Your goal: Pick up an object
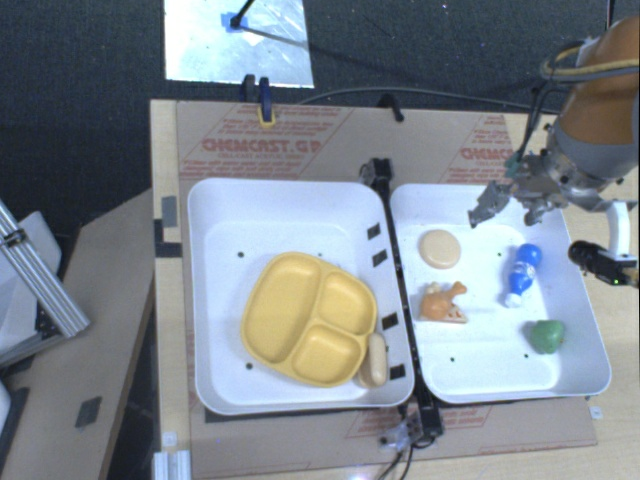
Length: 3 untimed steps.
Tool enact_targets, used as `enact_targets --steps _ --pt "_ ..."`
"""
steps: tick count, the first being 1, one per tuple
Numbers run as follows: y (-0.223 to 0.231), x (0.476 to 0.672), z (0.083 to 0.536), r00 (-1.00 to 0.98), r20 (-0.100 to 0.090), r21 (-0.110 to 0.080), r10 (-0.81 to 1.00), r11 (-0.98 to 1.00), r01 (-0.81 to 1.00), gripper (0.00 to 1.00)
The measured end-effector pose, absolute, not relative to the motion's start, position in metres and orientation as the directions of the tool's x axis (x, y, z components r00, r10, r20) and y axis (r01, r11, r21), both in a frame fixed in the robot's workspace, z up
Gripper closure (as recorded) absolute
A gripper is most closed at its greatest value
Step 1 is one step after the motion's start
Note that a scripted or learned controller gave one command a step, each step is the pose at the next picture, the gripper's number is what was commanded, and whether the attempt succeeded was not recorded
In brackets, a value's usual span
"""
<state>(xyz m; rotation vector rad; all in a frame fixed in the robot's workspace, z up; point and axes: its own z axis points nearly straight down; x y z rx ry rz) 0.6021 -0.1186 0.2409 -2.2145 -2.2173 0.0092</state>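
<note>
We see 2 white bins side by side on the bench. The left bin [215,268] carries a yellow divided tray [308,318] toward its near edge, with a small beige oval piece [376,358] touching the tray's near right corner, close to the bin's right wall.

The right bin [580,368] carries 4 things. A round cream disc [439,248] lies toward the far left part. Just nearer than it, an orange toy figure [443,302] sits close to the left wall. A blue and white bottle [519,273] lies near the right edge, and a green lump [546,335] rests at the near right corner.

The gripper [510,196] hangs over the far edge of the right bin, above and apart from the disc and the bottle. Its 2 fingers look spread apart, with nothing between them.
</note>
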Motion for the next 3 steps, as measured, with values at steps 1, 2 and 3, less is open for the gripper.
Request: enact_targets --steps 1,2,3 --pt "-0.118 0.604 0.247 -0.003 0.0 0.001 1.0 0.003 1.0 0.0" --pt "-0.127 0.6 0.193 -0.001 0.0 -0.002 1.0 0.001 1.0 0.0" --pt "-0.129 0.609 0.146 -0.002 -0.001 0.0 1.0 0.002 1.0 0.0"
